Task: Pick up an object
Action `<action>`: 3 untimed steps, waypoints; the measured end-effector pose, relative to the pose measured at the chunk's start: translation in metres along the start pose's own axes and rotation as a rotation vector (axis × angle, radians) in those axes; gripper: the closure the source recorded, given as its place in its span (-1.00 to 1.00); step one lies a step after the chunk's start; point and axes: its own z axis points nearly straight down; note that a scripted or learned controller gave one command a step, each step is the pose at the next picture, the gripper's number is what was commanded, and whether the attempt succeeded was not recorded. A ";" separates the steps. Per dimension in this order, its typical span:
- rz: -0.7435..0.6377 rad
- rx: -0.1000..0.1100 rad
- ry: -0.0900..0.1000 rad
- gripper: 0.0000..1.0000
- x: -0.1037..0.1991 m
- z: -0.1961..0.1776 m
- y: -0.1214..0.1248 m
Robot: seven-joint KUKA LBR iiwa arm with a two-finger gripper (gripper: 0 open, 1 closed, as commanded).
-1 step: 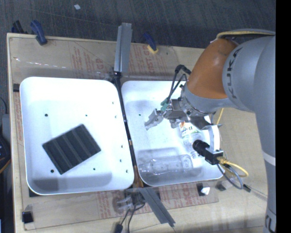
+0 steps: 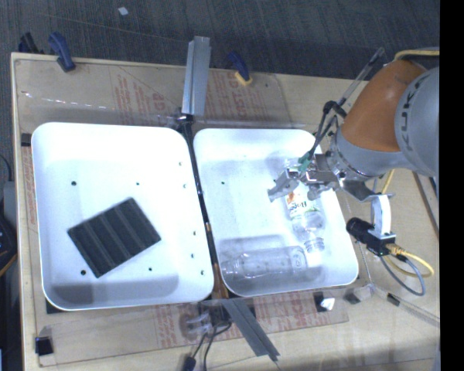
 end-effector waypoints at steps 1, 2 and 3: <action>-0.005 -0.001 -0.001 1.00 0.001 -0.010 0.001; -0.006 -0.001 -0.001 -1.00 0.001 -0.010 0.001; 0.056 0.003 0.000 -1.00 -0.008 0.023 0.039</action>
